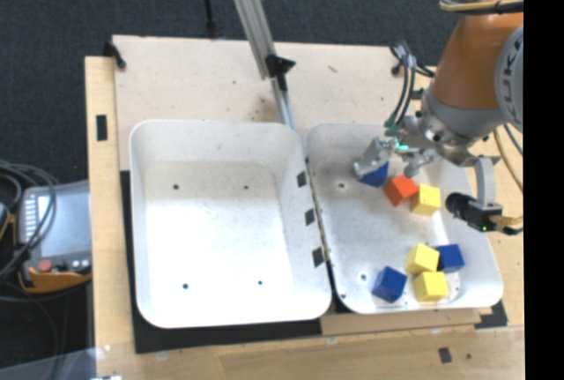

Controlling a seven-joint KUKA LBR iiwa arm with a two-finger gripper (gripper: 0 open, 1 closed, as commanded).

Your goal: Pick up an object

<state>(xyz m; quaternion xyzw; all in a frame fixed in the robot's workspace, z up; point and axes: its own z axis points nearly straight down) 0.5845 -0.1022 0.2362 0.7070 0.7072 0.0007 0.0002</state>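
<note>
My gripper [392, 163] hangs over the upper part of the right bin [352, 219], and its two grey fingers stand apart, open. A blue block [376, 176] lies just under the left finger [367, 164], partly covered by it. An orange block [402, 190] sits just below the gripper, and a yellow block [426, 199] touches the orange one on the right. Nothing shows between the fingers.
Near the right bin's front edge lie two yellow blocks [423, 258] [432, 286] and two blue blocks [450, 257] [389, 283]. The left bin [220, 219] lies beside it. A slanted aluminium bar [251, 8] rises behind the bins. Cables hang by the wrist.
</note>
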